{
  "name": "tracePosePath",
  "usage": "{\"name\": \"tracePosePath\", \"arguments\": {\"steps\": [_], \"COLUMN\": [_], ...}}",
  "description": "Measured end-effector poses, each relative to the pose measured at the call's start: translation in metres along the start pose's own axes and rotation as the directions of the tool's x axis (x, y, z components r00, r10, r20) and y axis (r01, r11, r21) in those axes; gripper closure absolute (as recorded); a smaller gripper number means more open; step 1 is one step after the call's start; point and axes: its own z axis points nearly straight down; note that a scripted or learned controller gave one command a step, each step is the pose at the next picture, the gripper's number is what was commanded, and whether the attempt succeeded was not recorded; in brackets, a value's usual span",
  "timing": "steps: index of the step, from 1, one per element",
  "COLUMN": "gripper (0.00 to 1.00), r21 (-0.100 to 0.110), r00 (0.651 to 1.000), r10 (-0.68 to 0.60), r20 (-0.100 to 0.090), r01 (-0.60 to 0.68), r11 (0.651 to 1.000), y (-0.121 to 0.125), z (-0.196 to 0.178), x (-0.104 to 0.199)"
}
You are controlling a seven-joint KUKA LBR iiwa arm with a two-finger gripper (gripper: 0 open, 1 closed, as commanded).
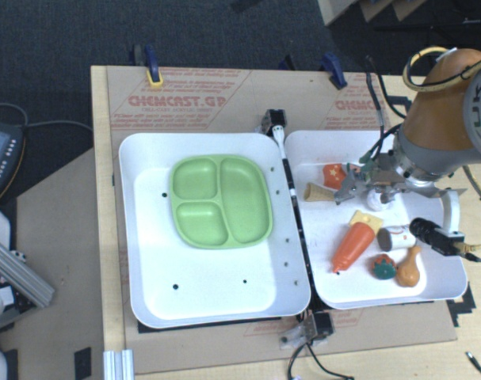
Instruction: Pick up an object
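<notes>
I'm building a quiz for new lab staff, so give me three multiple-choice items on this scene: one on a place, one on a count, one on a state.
1. Where does the green divided plate lie?
A. left bin
B. right bin
C. on the cardboard outside the bins

2. How many compartments does the plate have?
A. two
B. three
C. five

3. How does the orange carrot lie?
A. standing on end
B. flat on the floor of the right bin
C. on the green plate

Answers:
1 A, the plate rests on the floor of the left bin.
2 B, ridges split it into three wells.
3 B, it lies on its side below the claw, apart from it.
</notes>
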Motion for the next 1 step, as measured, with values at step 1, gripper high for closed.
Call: {"name": "tracePosePath", "arguments": {"steps": [1], "gripper": [0.0], "r21": [0.0], "r00": [1.0], "r10": [0.0], "r20": [0.0], "r01": [0.0], "r11": [1.0], "y": [0.0005], "z": [0.064], "x": [-0.0016]}}
